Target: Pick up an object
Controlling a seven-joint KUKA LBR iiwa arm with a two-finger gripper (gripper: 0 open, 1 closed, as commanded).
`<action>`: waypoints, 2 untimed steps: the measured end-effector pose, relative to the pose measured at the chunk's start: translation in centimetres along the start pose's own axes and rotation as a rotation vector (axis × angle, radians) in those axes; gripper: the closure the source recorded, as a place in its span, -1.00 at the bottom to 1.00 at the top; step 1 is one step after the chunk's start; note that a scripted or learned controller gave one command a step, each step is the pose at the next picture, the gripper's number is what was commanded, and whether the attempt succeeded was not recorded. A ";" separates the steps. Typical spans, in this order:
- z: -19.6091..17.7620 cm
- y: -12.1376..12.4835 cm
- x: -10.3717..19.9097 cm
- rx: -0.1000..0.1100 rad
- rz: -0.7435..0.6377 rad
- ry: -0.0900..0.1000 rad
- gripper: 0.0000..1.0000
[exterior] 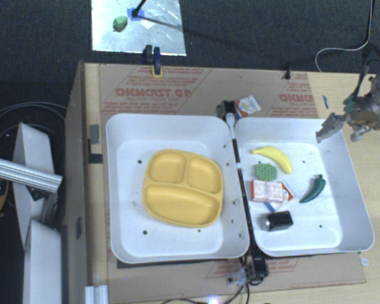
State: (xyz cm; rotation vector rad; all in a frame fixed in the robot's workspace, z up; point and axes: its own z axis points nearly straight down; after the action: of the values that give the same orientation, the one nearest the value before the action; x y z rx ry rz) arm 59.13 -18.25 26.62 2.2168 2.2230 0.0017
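Reached in from three o'clock, gripper (342, 126) hanging above the right bin's (351, 233) two o'clock corner. Jaws: cannot tell, nothing seen between them. Counted in that bin: one banana (273, 158) at twelve o'clock, one green disc (265, 171), one carton (270, 191), one pepper (313, 189), one black block (278, 220). One yellow tray (182, 187) in the left bin (123, 170).

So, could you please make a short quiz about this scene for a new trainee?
1. True or false: the yellow tray lies in the left bin.
2. Which thing lies nearest the banana? A) black box B) green round piece C) green pepper
3. Fill in: the gripper hangs over the right bin's ____ corner.

Key: 1 true; 2 B; 3 far right.
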 end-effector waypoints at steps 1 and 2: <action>17.0 -1.4 6.0 -0.002 0.001 0.000 -1.00; 17.5 4.5 9.5 -0.014 -0.001 -0.001 -1.00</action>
State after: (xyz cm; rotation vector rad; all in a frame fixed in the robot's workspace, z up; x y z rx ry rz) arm 63.69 -8.72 9.15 2.2084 2.2173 0.0160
